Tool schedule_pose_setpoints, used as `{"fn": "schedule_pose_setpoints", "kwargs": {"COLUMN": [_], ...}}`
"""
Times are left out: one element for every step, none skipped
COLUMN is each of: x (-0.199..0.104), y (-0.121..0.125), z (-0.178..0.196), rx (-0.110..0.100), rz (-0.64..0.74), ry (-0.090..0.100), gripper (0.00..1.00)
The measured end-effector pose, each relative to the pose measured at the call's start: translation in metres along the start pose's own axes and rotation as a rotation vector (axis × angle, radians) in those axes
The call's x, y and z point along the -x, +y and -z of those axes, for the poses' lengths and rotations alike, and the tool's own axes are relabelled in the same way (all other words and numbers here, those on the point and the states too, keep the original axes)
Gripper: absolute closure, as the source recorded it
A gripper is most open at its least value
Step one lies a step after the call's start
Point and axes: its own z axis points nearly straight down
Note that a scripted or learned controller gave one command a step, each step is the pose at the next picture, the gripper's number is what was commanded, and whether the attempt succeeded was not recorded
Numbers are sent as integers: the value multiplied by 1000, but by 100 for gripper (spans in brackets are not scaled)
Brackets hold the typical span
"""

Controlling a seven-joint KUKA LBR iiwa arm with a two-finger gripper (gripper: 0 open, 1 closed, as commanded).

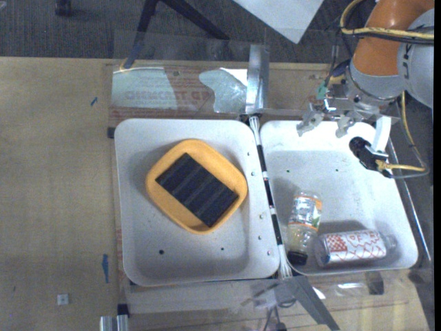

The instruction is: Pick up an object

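A yellow-orange tray with a black ridged insert [196, 185] lies tilted in the left bin [131, 143]. In the right bin [331, 164] a small clear bottle with a dark cap [304, 221] lies near the front left, and a can-like bottle with a red and white patterned label [353, 247] lies on its side along the front wall. My gripper [322, 125] hangs over the back edge of the right bin, well behind both bottles. Its two pale fingers are spread apart with nothing between them.
A metal divider post [258, 81] stands behind the seam between the bins. Clear plastic sheeting [179, 92] lies behind the left bin. Yellow and black cables [386, 161] trail from the wrist over the right bin's back right corner.
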Motion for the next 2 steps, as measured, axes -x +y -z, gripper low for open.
{"fn": "schedule_pose_setpoints", "kwargs": {"x": [4, 1], "y": [-84, -120], "z": [-39, -109], "rx": [-4, 3], "rz": [-20, 138], "ry": [1, 1], "gripper": [0, 0]}}
